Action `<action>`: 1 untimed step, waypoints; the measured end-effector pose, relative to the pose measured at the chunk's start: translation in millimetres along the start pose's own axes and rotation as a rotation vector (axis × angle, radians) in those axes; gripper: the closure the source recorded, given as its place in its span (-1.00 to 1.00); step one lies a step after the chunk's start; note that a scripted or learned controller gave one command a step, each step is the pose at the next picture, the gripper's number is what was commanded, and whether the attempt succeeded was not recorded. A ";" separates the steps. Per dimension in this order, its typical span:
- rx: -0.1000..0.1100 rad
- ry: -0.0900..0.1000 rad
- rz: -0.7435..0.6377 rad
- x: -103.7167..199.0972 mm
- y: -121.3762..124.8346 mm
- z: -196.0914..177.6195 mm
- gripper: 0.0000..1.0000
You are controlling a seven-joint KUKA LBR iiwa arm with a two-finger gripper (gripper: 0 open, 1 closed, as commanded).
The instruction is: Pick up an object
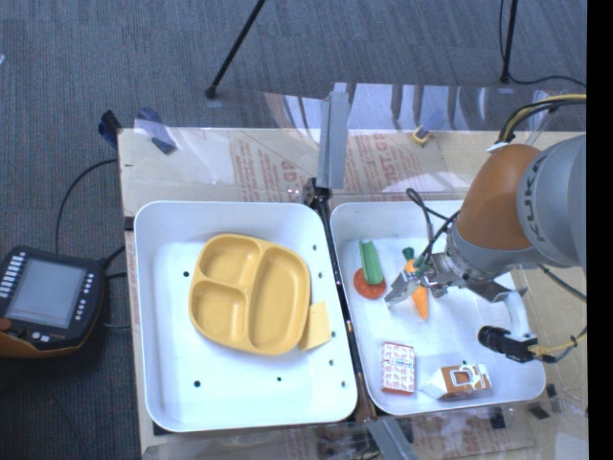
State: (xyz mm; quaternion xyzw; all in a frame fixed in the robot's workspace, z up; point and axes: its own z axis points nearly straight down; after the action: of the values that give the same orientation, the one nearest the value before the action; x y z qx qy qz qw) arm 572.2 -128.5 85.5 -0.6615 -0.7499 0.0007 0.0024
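Note:
My gripper (406, 287) is low in the right bin (498, 220), left of the middle, and the arm reaches in from the right. An orange carrot with a green top (420, 303) lies right against the gripper, partly covered by it. Just to the left, a green stick (370, 260) rests on a red disc (368, 285). Toward the bin's front lie a red and white packet (398, 367) and a small orange and white carton (463, 379).
The left bin (163, 353) holds a yellow divided plate (251, 293) with a yellow wedge (319, 327) at its right edge. A metal post (331, 147) stands behind the wall between the bins. A handheld control pendant (43, 298) lies off the bench's left.

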 end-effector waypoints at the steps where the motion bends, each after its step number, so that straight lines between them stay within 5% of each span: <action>1: 0.001 0.002 0.007 -1.3 -0.7 -9.4 1.00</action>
State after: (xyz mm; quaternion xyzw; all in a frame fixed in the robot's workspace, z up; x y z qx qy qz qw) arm 571.7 -130.0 94.9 -0.6640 -0.7477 0.0006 0.0034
